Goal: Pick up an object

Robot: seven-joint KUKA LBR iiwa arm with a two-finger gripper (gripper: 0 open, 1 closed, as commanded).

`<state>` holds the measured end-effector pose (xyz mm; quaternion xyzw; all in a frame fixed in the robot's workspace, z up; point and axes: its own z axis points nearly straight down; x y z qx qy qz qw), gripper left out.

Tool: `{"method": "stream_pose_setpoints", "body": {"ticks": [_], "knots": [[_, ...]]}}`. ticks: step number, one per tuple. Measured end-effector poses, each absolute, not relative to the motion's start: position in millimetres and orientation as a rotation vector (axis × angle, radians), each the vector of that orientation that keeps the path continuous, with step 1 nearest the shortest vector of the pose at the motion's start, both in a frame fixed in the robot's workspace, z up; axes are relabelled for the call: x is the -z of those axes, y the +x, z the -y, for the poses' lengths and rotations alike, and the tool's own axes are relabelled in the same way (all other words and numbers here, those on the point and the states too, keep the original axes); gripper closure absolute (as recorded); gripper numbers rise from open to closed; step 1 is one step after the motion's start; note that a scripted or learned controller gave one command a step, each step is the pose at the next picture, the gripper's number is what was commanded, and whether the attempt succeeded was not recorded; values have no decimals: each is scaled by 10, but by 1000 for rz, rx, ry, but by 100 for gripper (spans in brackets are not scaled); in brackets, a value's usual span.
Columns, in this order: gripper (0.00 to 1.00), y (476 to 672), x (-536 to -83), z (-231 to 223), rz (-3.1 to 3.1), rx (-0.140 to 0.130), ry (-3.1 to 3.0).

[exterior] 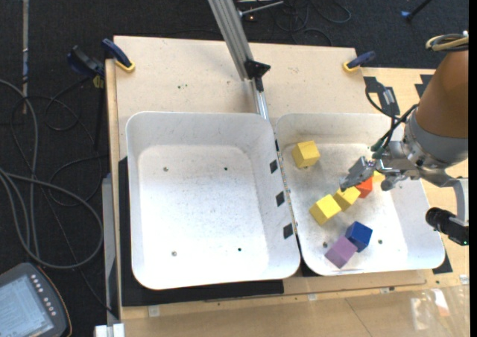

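The right bin [417, 250] holds several small blocks. A yellow cube [305, 154] sits near its far left. A larger yellow block [326, 209] and a small yellow block [347, 196] lie mid-bin, with an orange block [364, 187] just right of them. A blue cube [359, 235] and a purple cube [341, 251] rest near the front edge. My gripper [358, 177] reaches in from the right, low over the orange and small yellow blocks and partly covering the orange one. I see nothing held in it.
The left bin [149, 134] stands beside the right one, their rims meeting at mid-bench. A metal pole [227, 19] slants down to the bins' far junction. Clamps [119, 56] [358, 61] grip the board's far corners. Cables lie on the floor around.
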<state>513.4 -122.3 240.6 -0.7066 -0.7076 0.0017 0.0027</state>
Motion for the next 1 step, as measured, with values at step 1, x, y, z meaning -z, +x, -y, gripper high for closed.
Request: {"method": "stream_pose_setpoints", "body": {"ticks": [1], "knots": [[0, 5143, -2431, 1225, 2221, 0, -2222]]}}
